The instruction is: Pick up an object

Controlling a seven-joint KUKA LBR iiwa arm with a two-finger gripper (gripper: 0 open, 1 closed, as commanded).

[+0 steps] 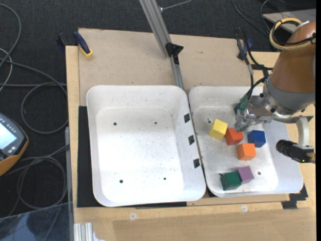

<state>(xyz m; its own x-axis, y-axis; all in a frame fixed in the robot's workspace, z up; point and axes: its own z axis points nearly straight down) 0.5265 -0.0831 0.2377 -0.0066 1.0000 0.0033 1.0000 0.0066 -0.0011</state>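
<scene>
Several small blocks lie in the right bin (271,185): a yellow cube (218,129), a red block (233,136), a blue cube (257,138), an orange cube (246,151), a purple block (246,173) and a green block (230,180). My gripper (243,124) hangs low over the bin's upper middle, just above and to the right of the red block, between the yellow and blue cubes. Nothing is visibly held in it. The arm's wrist hides the bin's far right corner.
The left bin (100,134) lies beside the right one, with black clips (191,139) along their shared wall. A slanted metal rail (159,26) crosses the back of the bench. Cables and a black fitting (293,151) sit at the right edge.
</scene>
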